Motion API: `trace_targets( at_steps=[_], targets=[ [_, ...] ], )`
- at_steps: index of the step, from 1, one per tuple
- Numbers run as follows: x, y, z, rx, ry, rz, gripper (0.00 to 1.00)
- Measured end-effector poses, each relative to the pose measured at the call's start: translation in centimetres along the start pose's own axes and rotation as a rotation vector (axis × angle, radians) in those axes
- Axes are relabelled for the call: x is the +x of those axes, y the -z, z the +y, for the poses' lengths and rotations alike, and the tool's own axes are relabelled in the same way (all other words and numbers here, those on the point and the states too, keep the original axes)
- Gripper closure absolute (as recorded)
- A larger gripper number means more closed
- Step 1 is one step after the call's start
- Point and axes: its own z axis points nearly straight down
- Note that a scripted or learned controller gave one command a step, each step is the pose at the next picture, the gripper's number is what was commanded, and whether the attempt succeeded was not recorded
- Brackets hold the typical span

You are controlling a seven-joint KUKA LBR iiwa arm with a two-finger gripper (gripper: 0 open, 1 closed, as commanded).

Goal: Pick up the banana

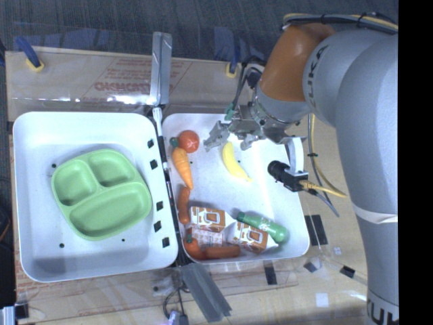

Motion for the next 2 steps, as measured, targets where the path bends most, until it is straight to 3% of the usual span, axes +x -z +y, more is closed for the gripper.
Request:
trace_targets(
  at_steps=[1, 2],
  targets=[
    [-6.7, -6.4, 0.4, 0.001, -0.028, -0.001, 0.00],
    [-8.2, -10.9, -0.3, 0.000, -0.036, -0.001, 0.00]
  ],
)
